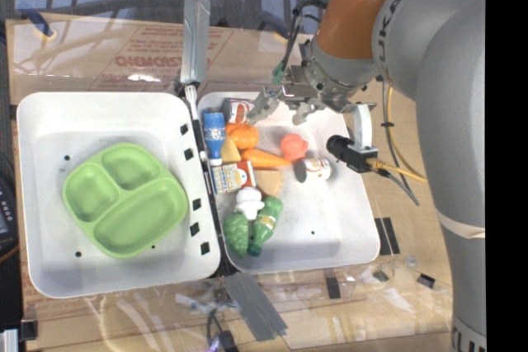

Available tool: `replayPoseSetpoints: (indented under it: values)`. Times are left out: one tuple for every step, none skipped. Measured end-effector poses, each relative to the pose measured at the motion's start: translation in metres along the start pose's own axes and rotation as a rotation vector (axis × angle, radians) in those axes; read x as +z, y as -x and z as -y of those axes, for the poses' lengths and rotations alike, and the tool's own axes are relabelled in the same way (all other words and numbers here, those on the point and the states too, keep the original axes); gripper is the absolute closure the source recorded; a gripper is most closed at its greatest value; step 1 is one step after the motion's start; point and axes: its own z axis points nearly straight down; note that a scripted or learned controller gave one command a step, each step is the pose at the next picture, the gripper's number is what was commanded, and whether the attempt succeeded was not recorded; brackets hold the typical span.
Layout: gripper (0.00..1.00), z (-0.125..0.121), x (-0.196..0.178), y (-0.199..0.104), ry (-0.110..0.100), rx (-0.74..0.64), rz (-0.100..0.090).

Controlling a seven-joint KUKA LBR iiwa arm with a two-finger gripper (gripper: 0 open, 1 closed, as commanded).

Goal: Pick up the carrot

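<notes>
Your end effector (285,101) hangs open and empty just above the carrot (266,158). Drop straight down and close across its middle, clear of the tomato (294,146).

Carrot among the toy food in the right bin

The carrot (266,158) is an orange tapered piece lying flat, roughly crosswise (thick end towards the bin's left wall, narrow end pointing right), in the upper middle of the bin, untouched, with other items crowded close around it.
</notes>
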Motion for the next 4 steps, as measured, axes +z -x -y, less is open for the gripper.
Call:
replayPoseSetpoints:
  values:
    - [0.0,-0.037,-0.027,0.014,0.004,0.037,0.0]
    - [0.0,-0.011,-0.141,0.014,0.007,0.046,0.001]
    - [0.0,0.021,-0.022,-0.041,-0.002,-0.066,0.001]
    - [0.0,-0.009,0.074,0.009,-0.003,0.177,0.001]
